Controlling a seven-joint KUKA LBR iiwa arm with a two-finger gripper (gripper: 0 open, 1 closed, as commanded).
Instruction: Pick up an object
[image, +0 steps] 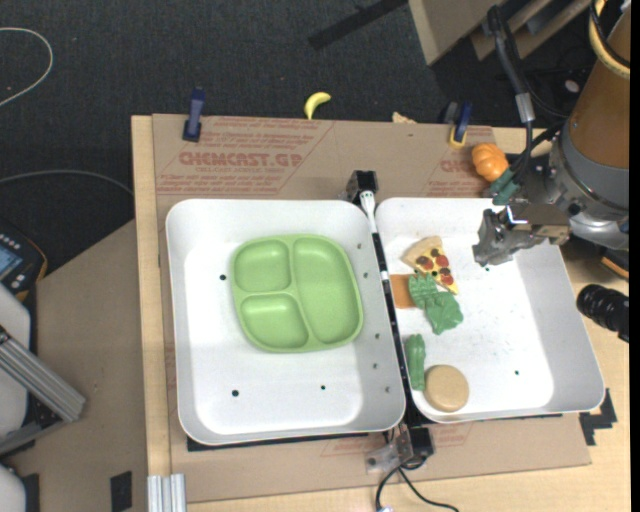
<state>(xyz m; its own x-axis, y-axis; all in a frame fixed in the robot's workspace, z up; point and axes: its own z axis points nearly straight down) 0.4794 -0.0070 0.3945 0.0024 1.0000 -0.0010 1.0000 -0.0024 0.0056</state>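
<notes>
Claw (493, 250), its state impossible to tell, hovers right of the pizza slice (429, 259); the crowded toys risk a glancing miss.

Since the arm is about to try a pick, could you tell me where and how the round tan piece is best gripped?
Grip the tan piece across its round sides, coming straight down. It lies flat like a low disc near the right bin's front edge; a green piece touches its left side, so set the fingers front and back. The gripper hovers at the bin's far side.
</notes>
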